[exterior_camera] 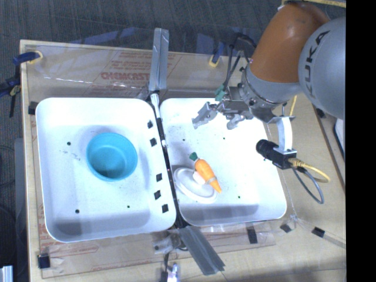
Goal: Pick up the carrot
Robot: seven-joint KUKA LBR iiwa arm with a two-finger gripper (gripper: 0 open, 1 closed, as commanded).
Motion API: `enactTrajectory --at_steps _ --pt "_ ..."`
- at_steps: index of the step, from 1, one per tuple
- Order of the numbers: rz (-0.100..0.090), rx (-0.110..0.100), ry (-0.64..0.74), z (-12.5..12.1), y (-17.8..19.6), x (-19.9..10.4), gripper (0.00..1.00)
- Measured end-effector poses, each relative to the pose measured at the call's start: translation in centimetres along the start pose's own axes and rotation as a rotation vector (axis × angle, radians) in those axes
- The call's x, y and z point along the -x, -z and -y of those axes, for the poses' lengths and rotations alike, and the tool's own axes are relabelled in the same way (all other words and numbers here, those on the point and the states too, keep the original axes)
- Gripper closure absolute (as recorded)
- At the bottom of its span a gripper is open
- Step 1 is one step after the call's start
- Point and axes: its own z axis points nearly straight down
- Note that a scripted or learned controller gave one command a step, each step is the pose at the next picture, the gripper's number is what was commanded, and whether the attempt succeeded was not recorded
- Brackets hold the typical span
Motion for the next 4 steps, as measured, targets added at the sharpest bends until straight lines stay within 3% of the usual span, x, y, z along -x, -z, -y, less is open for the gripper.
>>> enactTrajectory --at_steps 1,2,3,4 --pt "0.000 -0.001 -0.008 5.0 -12.3 6.2 0.00" --pt "0.005 0.018 0.118 5.5 -19.3 6.6 0.00" --pt "0.017 0.048 0.113 7.1 -18.7 5.8 0.00" --pt "0.019 0.049 0.119 7.0 -17.6 5.9 1.00"
